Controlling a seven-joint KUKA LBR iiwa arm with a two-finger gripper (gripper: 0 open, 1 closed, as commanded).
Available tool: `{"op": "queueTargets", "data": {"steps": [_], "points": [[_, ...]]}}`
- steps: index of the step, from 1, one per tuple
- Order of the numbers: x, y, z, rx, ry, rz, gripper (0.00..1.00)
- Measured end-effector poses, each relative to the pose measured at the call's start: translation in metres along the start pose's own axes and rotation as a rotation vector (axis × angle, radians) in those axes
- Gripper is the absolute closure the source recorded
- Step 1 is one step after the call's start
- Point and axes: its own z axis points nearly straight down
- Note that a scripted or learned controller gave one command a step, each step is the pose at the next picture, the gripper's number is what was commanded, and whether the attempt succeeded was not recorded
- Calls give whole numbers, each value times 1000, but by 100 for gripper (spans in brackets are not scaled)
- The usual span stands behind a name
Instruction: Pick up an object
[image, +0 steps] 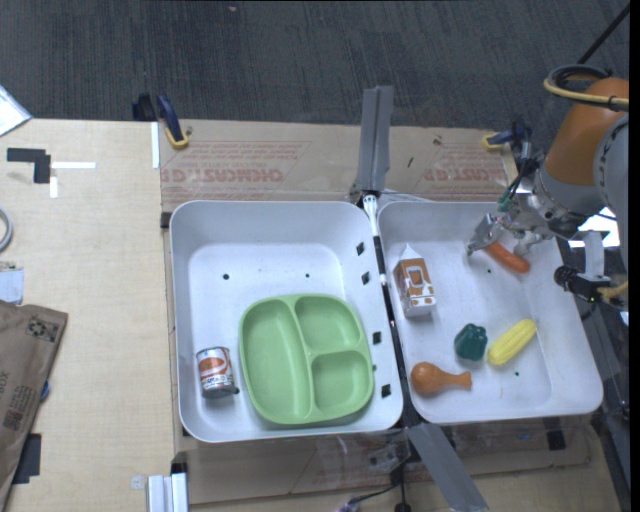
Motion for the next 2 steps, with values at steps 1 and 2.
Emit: {"op": "queueTargets", "data": {"steps": [1,2], "points": [[-1,1,-8,-1,-5,-3,100],[51,-2,-98,0,-5,-17,100]]}}
